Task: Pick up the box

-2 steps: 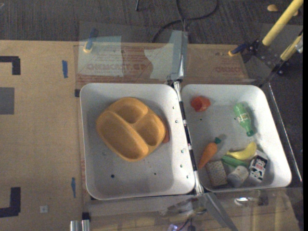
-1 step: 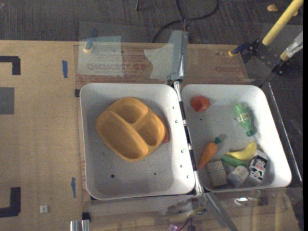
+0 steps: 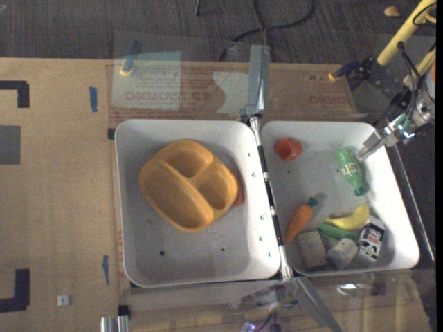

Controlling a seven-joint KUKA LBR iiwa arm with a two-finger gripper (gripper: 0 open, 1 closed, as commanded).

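Jaws: the jaws (image 3: 365,151) hung beside the green bottle (image 3: 351,171); open or closed could not be told.
Box: the small carton (image 3: 372,241) lay well below them, near the right bin's (image 3: 405,206) front corner.
Approach: descend clear of the banana (image 3: 349,219).
Left bin (image 3: 131,185): 1 orange divided plate (image 3: 188,184).
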